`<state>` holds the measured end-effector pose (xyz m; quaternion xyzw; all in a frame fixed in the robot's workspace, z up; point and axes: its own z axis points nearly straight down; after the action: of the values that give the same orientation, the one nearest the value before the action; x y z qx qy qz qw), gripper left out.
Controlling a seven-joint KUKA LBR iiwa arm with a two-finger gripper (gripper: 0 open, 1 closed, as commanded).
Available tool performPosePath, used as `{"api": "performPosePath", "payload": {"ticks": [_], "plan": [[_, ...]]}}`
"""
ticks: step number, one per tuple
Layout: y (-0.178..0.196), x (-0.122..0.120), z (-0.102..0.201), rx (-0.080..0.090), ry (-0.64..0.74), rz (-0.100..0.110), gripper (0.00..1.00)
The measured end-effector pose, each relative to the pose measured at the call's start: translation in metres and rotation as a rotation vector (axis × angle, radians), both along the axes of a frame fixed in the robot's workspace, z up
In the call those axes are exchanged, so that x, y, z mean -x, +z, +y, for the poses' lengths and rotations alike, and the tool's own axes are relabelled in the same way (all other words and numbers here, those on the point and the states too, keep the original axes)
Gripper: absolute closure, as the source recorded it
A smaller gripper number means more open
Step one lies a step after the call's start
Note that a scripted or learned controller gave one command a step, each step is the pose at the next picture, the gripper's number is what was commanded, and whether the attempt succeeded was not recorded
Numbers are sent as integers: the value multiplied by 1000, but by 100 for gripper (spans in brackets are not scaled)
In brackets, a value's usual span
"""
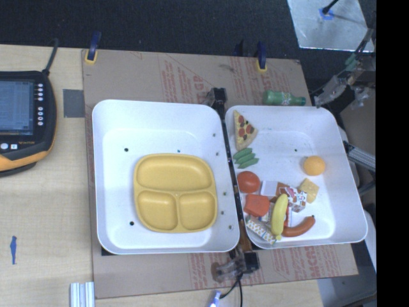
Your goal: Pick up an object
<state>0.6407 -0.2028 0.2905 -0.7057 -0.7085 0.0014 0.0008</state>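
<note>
Item: two white bins on the table, left bin and right bin.

Left bin: one yellow divided tray, three compartments.

Right bin, candidates for picking: one pizza slice at the far left corner; one green pod cluster; one tomato; one red block; one banana; one sausage; one orange; one yellow cube; a few small patterned pieces we cannot identify.

Outside the bins: one green bottle; one teach pendant.

Claw: we cannot tell its state.

Risks, as we judge them: the banana, sausage and red block lie touching, so a grasp may catch two or slip. The orange may roll.
</note>
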Motion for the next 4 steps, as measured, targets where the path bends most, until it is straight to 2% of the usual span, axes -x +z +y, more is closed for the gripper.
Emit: {"api": "performPosePath", "payload": {"ticks": [1,2,3,4], "plan": [[-104,-15,55,-1,1,2,0],[-144,33,-10,2,0,2,0],[-199,63,-9,0,2,1,0],[-188,63,-10,2,4,1,100]]}}
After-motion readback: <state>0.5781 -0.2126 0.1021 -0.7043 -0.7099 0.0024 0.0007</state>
